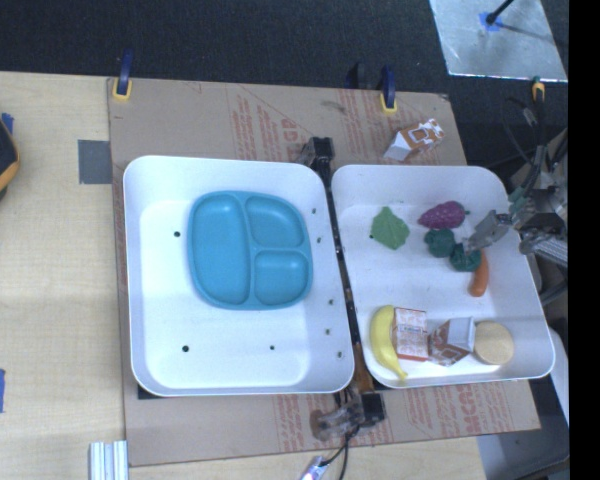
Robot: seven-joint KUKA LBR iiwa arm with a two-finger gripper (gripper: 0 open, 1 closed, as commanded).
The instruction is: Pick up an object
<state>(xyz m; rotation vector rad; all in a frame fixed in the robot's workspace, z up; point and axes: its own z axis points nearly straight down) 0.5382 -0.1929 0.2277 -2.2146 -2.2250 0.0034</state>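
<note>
Gripper (483,232) low over the right bin (420,183), reaching in from the right edge, fingertips just beside the dark green pieces (450,247) and above the top of the carrot (478,276). Fingers slightly parted by the look of it, nothing visibly clamped between them, though blurred at this size.

Camera view, left to right: left bin (155,268) carrying a blue divided plate (249,248). Right bin carrying a light green leafy toy (389,228), a purple piece (443,213), the dark green pieces, the carrot, and along the front wall a banana (382,341), a small red-and-white carton (411,334), a wrapped packet (453,338) and a round biscuit-coloured item (494,344). Outside the bins, a small carton (414,140) on the cardboard behind.

Judged step: approach ending, grasp not yet made. Likeliest target: the dark green pieces or the carrot, both close to the fingertips. Next move calling for a short descent centred on one item, then closing and lifting straight up; risk of nudging the neighbour or pinching two things at once, given how closely they lie.
</note>
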